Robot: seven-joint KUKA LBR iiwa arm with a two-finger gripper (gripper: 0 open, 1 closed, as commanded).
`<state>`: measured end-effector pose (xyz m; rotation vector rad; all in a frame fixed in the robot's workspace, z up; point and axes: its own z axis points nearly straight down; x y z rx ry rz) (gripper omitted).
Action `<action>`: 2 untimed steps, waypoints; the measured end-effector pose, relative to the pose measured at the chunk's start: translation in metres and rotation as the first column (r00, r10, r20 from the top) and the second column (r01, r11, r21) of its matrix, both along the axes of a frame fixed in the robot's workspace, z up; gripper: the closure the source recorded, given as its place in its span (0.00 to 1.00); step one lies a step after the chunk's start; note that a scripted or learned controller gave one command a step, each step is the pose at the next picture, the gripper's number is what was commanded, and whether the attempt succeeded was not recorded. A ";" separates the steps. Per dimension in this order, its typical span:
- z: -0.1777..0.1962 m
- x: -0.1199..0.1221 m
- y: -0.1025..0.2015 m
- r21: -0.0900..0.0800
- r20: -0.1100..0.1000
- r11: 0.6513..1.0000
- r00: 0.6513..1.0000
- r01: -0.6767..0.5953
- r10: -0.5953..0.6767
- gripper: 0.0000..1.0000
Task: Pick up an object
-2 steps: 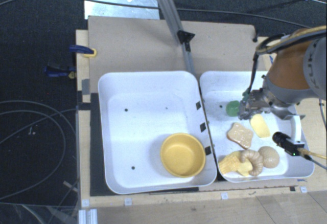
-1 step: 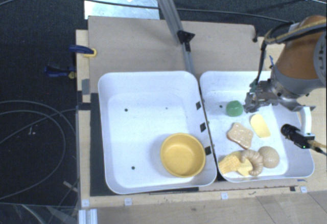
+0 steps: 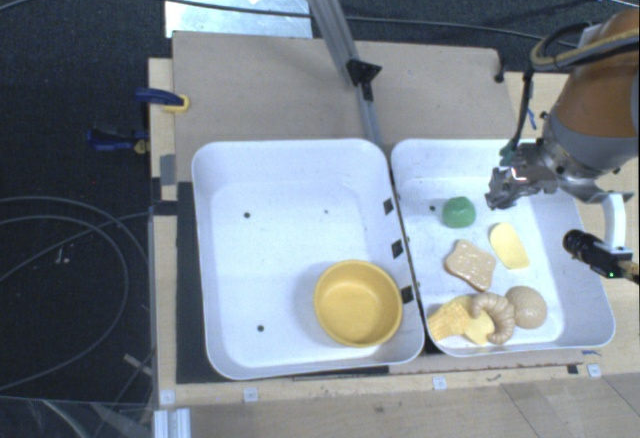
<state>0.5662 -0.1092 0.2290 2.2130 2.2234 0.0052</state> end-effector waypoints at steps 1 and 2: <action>0.009 0.008 0.050 0.003 -0.002 1.000 1.000 -0.006 0.006 1.00; 0.017 0.020 0.105 0.003 -0.003 1.000 1.000 -0.007 0.007 1.00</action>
